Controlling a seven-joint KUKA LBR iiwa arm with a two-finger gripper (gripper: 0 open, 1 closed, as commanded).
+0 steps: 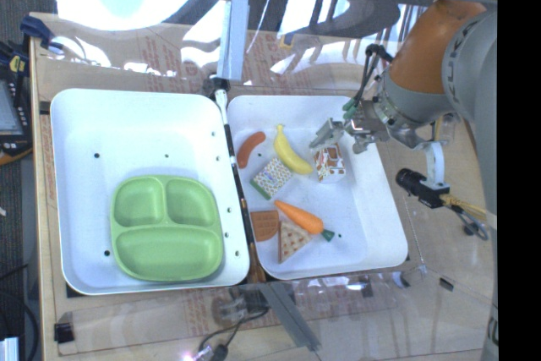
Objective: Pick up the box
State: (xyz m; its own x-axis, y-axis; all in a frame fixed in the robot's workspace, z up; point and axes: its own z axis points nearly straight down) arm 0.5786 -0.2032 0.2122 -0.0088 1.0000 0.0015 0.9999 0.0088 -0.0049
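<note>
Beside the banana, on its right, the box stands in the right bin. Directly above it, slightly up-right, hovers the gripper; finger spacing: I cannot tell.

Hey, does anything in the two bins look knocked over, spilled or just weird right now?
Nothing looks spilled or broken. The green divided plate lies flat in the left bin. In the right bin, the small box sits tilted beside the banana, just under the gripper.
</note>
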